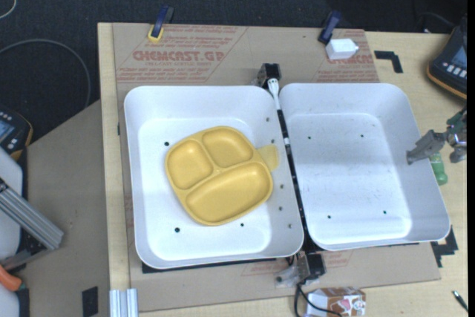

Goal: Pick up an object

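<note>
**Plate waiting, gripper far off at the edge**

The yellow plate [217,174], a divided one with three wells, lay flat in the left bin [141,159], a little right of centre, its small tab pointing toward the wall shared with the right bin [356,159]. That right bin held nothing I could pick out beyond dark specks.

The gripper [433,147] hung over the right bin's far rim, well apart from the plate. It was small and half cut off where I stood looking; whether the fingers were spread or pressed together, I could not tell. Nothing appeared between them.

To my eye the reach had barely begun, and trouble looked likely. The plate was broad, low and smooth, with sloping rims, so fingers coming straight down onto a well would probably close on nothing or skid off. A pinch on the outer rim might tip it, or drag it against the bin wall. The tab seemed the best hold, but it sat close to the wall.
</note>
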`<state>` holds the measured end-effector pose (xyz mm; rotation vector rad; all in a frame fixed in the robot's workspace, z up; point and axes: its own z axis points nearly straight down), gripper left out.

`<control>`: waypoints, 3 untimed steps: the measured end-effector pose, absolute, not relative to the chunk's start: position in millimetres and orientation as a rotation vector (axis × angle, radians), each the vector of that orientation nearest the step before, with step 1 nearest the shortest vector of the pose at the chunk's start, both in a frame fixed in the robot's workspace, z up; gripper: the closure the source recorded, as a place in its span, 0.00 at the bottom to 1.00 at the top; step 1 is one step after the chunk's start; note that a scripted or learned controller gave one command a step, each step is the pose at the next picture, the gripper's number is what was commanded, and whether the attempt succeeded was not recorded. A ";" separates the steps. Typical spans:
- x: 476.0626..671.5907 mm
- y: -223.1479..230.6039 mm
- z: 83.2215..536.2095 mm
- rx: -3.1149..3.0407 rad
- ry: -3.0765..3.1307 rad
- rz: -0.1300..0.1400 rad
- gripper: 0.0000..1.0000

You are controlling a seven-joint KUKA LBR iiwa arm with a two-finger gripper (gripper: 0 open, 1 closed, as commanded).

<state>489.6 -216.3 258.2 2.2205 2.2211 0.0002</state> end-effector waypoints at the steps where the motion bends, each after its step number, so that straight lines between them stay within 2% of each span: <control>1: 479.7 -225.3 484.1 2.206 2.208 0.011 0.00; 2: 480.3 -161.1 539.8 2.206 2.223 0.010 0.00; 3: 480.3 -164.8 546.9 2.213 2.217 0.004 1.00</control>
